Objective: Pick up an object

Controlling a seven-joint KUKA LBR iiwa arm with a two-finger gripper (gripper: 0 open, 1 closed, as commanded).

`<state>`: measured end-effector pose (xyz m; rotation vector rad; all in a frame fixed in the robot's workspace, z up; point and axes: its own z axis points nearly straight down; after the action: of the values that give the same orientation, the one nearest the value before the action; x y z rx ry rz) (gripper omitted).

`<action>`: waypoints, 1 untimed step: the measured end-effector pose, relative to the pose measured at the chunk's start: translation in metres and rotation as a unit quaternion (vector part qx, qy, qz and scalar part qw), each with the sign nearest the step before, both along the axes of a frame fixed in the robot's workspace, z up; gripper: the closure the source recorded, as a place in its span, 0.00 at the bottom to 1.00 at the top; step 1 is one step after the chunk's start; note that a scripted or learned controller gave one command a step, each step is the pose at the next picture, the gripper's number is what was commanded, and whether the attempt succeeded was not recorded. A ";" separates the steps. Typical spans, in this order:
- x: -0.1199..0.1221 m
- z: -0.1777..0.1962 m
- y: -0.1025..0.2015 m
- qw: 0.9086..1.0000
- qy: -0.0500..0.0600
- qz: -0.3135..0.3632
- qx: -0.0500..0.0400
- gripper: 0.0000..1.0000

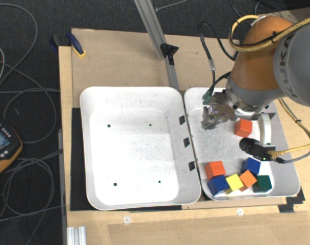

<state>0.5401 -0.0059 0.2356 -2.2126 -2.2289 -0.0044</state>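
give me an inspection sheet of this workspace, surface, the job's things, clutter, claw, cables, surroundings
Surface: wooden bench bearing a left white bin and a right white bin.
Job's things: in the right bin, an orange block alone; near the front edge a cluster: orange block, blue, yellow, small orange, blue, green.
Clutter: blue and yellow clamp on the bench's far left corner.
Claw: claw low over the right bin's far part, nothing seen between its fingers.
Cables: yellow cable across the right bin's rim; black cables on the floor.
Surroundings: dark floor; handheld pendant at left; metal pole.

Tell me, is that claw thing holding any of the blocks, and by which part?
Nothing is visibly held: the gripper hangs above bare bin floor, apart from the orange block.
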 end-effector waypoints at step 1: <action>-0.011 0.002 0.043 1.000 0.002 0.000 0.000 1.00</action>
<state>0.5287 0.0374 0.2379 -2.2114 -2.2260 -0.0010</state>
